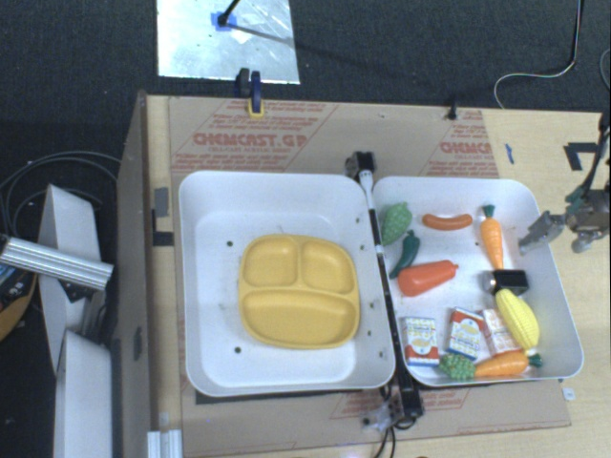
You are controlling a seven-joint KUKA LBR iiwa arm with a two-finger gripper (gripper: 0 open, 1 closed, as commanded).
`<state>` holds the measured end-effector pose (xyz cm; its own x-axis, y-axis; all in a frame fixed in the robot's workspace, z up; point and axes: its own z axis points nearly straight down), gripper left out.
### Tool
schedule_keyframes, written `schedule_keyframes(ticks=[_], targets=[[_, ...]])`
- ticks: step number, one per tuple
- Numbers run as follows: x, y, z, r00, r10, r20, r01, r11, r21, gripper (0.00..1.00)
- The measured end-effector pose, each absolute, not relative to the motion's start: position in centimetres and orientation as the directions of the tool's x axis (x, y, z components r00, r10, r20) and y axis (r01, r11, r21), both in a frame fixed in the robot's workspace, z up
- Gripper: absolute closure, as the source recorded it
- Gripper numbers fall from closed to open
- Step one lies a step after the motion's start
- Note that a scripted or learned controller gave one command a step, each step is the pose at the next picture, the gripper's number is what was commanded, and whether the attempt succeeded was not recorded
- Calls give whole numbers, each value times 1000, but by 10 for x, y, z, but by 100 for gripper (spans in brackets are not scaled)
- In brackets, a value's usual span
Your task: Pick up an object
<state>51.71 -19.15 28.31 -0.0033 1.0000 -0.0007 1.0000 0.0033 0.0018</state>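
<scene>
Toys fill my right bin (558,284), and my claw (563,227) hangs at that bin's right rim, near the carrot (492,239) but apart from it, gripping nothing. Whether it stands open or closed I cannot tell; at this edge of the camera view it is a small grey blur.

No object is named, so I would choose one that lies free. The carrot, orange with a green top, lies lengthwise and alone toward the bin's far right, with bare white floor on both long sides; I judge it the easiest grasp, taken across its middle. The orange sausage (448,221) above it is likewise clear. The red-orange pepper (427,276) sits mid-bin, just beside a dark green chilli (408,251) and a leafy green piece (395,222) by the divider.

The near end is crowded: a yellow corn cob (517,318), a small black block (508,281) at its top, two little printed cartons (442,336), a second carrot (499,364) and a green floret (458,368) lie touching or nearly so. I would avoid that cluster, since a descent there risks pinching two things or skidding off.

The left bin (205,256) holds a yellow divided plate (298,289), too broad and flat for me, I think. Both bins sit on the bench (401,132).
</scene>
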Motion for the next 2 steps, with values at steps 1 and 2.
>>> schedule_keyframes(ticks=[1, 2], targets=[[538, -144, 148, -3, 1000, 1, 1000, 3, -2, 0], [565, -113, 100, -1, 1000, -1, 1000, 1, 2, 0]])
